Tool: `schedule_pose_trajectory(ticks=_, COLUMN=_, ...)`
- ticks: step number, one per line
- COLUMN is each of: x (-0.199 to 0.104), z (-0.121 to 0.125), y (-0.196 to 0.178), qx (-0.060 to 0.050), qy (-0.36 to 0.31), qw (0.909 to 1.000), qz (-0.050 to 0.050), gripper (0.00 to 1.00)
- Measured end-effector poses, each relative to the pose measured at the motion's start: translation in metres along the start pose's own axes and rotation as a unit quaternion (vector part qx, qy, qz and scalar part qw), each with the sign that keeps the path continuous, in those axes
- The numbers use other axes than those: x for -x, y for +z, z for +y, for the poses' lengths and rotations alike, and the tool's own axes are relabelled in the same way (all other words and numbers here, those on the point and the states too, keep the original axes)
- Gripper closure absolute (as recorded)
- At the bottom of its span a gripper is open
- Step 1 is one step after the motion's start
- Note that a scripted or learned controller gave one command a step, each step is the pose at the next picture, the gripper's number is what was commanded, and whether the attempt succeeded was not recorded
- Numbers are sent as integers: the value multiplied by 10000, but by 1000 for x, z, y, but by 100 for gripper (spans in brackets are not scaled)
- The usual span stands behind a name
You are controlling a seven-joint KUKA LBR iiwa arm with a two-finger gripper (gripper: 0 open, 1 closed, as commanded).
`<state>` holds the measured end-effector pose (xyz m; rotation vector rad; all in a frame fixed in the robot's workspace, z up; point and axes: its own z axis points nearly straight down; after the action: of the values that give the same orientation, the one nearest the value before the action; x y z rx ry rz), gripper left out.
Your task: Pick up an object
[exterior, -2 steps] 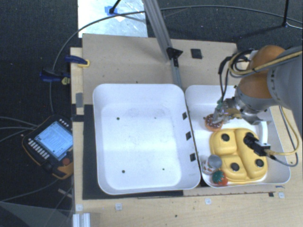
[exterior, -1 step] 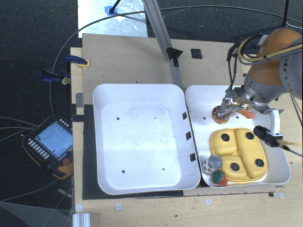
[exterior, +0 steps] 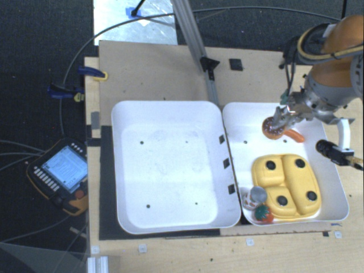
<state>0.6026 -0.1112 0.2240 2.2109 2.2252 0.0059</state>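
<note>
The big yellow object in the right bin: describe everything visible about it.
The yellow object looks like smooth moulded plastic, a rounded blocky shape in lobes, with four dark round spots on top. It lies flat in the near part of the right bin, apart from the gripper farther back. A small grey piece and a red-green one sit against its left edge.

The tan bench (exterior: 159,73) carried two white bins side by side: the left bin (exterior: 128,209) at nine o'clock, the right bin (exterior: 239,118) at three; a black patch (exterior: 236,65) lay toward twelve
</note>
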Motion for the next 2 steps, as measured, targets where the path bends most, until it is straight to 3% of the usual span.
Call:
schedule_pose_trajectory(ticks=1, x=-10, z=2, y=-57, qx=4, qy=-3, qw=10000, qz=1, gripper=100)
schedule_pose_trajectory(ticks=2, x=-10, z=3, y=-64, qx=-14, qy=-1, qw=10000, qz=3, gripper=100)
